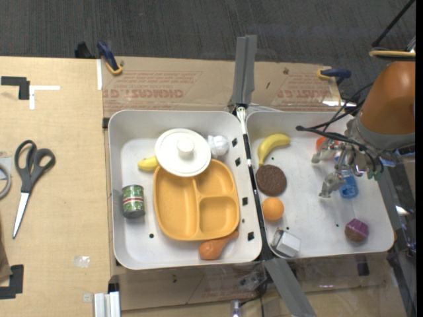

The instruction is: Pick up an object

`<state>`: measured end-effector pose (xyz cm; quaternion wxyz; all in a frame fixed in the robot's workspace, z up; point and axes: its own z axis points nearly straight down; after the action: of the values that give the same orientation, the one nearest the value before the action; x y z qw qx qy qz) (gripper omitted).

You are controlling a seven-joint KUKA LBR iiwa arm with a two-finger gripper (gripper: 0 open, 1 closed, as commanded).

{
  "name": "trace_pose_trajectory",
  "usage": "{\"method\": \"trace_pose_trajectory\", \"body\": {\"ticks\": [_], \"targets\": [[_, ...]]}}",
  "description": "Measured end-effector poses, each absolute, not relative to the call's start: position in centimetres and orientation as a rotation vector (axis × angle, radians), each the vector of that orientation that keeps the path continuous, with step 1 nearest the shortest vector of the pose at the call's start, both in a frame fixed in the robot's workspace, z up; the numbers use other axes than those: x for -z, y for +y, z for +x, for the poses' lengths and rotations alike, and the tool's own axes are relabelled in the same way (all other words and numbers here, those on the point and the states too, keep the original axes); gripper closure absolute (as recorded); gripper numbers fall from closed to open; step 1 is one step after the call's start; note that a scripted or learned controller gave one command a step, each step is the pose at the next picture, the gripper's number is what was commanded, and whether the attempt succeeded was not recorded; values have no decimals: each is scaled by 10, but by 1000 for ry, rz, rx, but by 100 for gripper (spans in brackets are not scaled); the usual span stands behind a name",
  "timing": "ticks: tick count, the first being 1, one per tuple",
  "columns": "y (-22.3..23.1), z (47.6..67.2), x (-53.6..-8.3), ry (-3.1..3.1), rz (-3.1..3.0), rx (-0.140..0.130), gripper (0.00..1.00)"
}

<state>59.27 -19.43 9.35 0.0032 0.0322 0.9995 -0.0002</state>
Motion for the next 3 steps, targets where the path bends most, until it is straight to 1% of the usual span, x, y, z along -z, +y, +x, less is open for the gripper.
{"method": "trace_pose_trajectory", "body": {"ticks": [1,2,3], "targets": [[-194,594,-104,3128,98,3,100],[-194,594,-104,3128,97,3,0],[-194,596,-114,3123,95,5,100]]}}
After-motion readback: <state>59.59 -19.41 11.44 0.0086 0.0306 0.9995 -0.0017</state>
